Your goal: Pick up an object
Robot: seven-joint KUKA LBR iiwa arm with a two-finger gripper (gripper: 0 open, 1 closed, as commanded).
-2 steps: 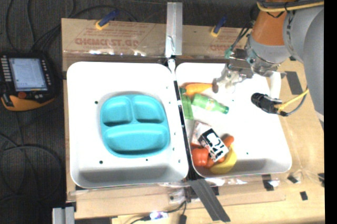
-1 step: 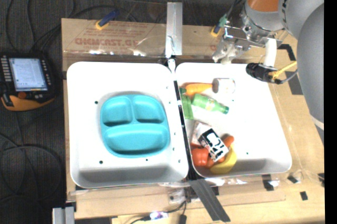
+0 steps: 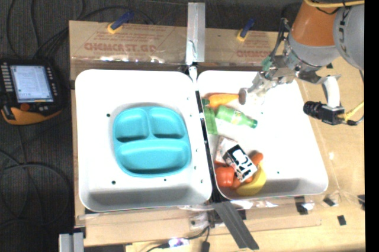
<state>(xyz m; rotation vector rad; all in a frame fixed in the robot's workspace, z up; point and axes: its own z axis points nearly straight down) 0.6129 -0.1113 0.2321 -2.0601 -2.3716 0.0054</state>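
Evidently, the approach step was in hand: the hand was seen in the upper middle-right of the frame, poised over the upper part of the right bin, with nothing visible between its tips. Whether the hand was apart or together could not be told, since its end was small and partly blurred against the white bin floor.

The candidate objects were gathered along the left side of the right bin. A green bottle was lying on its side just below and left of the hand, with an orange carrot-like piece just above it, near the bin's upper left corner. Lower down, toward the lower middle of the frame, a black-and-white package was resting on a heap with a red-orange item and a yellow item. A blue divided tray was lying in the left bin.

The next move was judged to call for a short shift down and left, a descent over the green bottle, and a closure across its narrow body.

How the heaped items overlapped was hard to make out, and the arm was cut off at the frame's upper right edge.
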